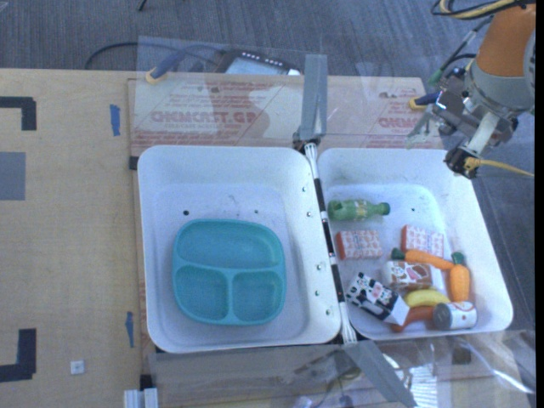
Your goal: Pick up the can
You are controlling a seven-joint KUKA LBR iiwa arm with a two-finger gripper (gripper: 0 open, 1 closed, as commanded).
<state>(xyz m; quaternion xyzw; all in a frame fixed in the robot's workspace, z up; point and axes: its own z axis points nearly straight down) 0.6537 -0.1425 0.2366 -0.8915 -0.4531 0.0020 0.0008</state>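
The can (455,315) lies on its side in the near right corner of the right bin (489,228). Its grey end points left and its white and red body points right, and any print on it is too small to read. A yellow banana (426,297) lies just far of it, and an orange carrot (459,280) stands beside the banana's right end. Left of these lies a black-and-white patterned carton (374,296).

Farther back in the same bin, a green bottle (359,210) with a yellow band lies on its side. Just near of it is a red and white box (360,244), whose label cannot be made out.

The gripper (446,117) hangs over the far right corner of that bin, well apart from the can. Whether it is released or clenched cannot be told, and nothing shows in its grasp.

The left bin (161,177) holds a teal divided plate (228,271). Behind both bins lies a clear sheet (204,117) whose red lettering seems to read "CHEMCAST GP".
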